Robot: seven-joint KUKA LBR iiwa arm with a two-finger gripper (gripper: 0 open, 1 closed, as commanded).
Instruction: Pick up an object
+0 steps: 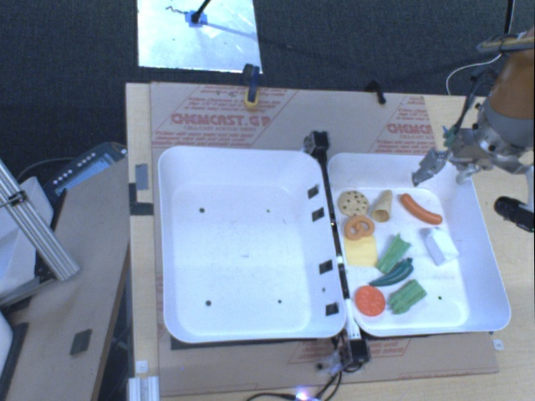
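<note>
Camera view: gripper (445, 167) hangs over the back right part of the right bin (481, 224), near its far rim, w/ arm (510, 98) coming in from the right. Fingers are too small and blurred to read, so can't tell how wide they stand; nothing seen betw. them. Objects lie below and left of the gripper in the view, all apart from it. Nearest is the sausage (420, 209), just in front of the gripper, lying at a slant. Left of it: cone (382, 205), then cookie (353, 200). Pretzel (360, 226) sits on the yellow slice (361, 250). White block (435, 246) is right of centre. Green pieces (393, 254) and tomato (370, 301) lie toward the front. Left bin (180, 174) sits beside, touching at the divider.
</note>
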